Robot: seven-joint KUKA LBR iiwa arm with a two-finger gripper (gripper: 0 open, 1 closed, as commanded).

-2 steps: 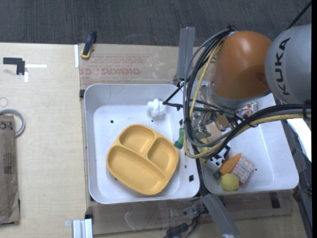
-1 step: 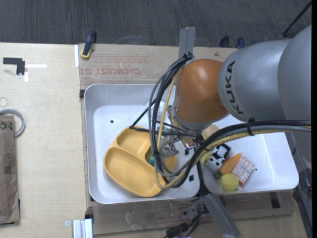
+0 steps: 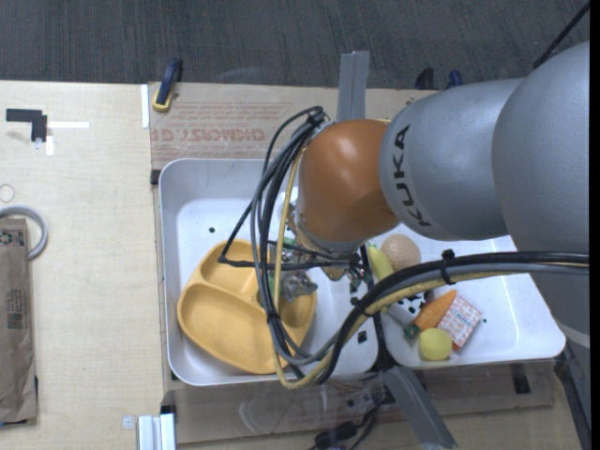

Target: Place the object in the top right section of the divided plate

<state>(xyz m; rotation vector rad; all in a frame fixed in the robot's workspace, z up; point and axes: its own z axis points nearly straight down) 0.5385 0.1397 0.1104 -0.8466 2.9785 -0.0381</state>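
Note:
A yellow divided plate [image 3: 225, 312] lies in the left white bin [image 3: 178, 251]. My arm's orange band [image 3: 342, 181] hangs over the plate's right side and hides much of it. Below the band, the gripper [image 3: 300, 287] shows as a grey metal part just above the plate's upper right area, half wrapped by black cables. I cannot make out any object held there.
The right bin [image 3: 525, 345] holds a beige round item [image 3: 401, 251], a yellow piece [image 3: 380, 262], an orange carrot [image 3: 436, 309], a yellow lemon [image 3: 434, 345] and a small printed packet [image 3: 462, 322]. Black cables [image 3: 281, 345] loop over the plate's right edge.

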